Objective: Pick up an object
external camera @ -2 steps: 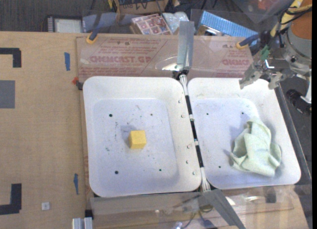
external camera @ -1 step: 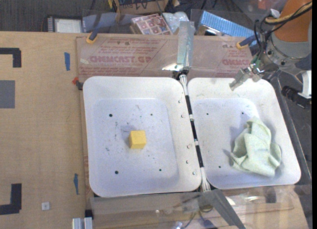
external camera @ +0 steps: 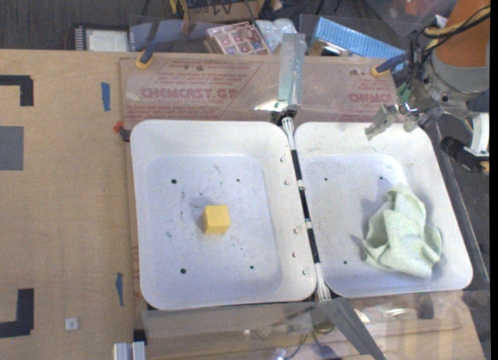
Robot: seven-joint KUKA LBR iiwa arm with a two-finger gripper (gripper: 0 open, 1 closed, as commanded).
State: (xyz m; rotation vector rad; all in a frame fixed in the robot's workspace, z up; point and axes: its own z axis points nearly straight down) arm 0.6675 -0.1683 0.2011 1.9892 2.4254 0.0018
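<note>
hovering at the right white plastic bin's one o'clock corner, the end effector, grip state i cannot tell, could snag the crumpled pale green cloth lying at five o'clock and lift only a fold.

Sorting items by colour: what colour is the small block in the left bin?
Yellow. The block shows clearly in the camera view.
</note>
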